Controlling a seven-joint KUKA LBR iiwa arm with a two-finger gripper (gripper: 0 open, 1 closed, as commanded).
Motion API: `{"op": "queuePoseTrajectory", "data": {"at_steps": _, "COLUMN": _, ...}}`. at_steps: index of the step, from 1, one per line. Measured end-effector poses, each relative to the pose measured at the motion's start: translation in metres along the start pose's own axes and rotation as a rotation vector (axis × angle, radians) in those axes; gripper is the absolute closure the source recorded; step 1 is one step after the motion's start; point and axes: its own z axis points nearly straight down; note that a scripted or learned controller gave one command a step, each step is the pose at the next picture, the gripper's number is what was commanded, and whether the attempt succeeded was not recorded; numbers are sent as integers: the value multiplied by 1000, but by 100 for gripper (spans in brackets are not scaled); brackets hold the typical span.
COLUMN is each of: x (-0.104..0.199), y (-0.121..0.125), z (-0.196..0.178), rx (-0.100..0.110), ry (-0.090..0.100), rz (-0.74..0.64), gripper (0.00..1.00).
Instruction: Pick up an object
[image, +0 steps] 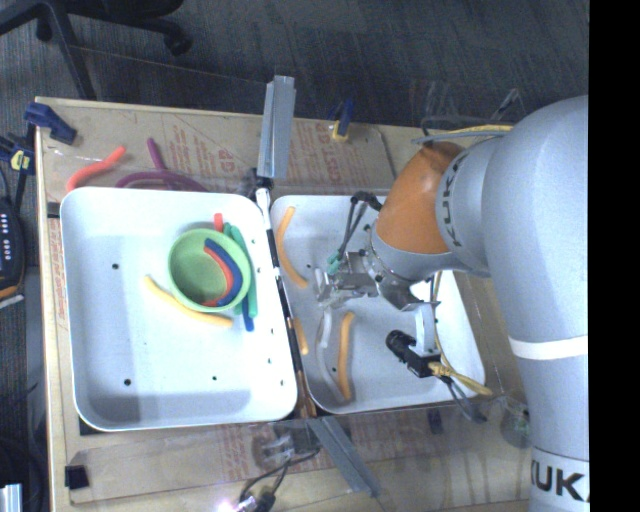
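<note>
My gripper (336, 287) hangs low over the middle of the right bin (460, 330), with the arm coming in from the right. Just below it an orange strip (346, 356) lies lengthwise on the bin floor, beside a pale curved piece (324, 341). A second, longer orange strip (285, 246) lies along the bin's left wall, up and left of the gripper. A short orange bit (300, 336) rests by the lower left wall. Nothing shows clearly in the gripper's grasp.
The left bin (110, 340) holds a green bowl (205, 268) with red and blue curved pieces inside, a green strip at its right rim and a yellow strip (185, 303) under it. Pink and orange tools lie on the bench behind that bin.
</note>
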Motion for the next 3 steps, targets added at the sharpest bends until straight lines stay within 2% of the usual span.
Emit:
{"op": "queuePoseTrajectory", "data": {"at_steps": 1, "x": 0, "y": 0, "z": 0, "rx": 0, "ry": -1, "rz": 0, "gripper": 0}}
{"op": "queuePoseTrajectory", "data": {"at_steps": 2, "x": -26, "y": -57, "z": 11, "rx": -5, "ry": -7, "rz": 12, "gripper": 0}}
{"op": "queuePoseTrajectory", "data": {"at_steps": 3, "x": -25, "y": -56, "z": -1, "rx": -3, "ry": -2, "rz": 4, "gripper": 100}}
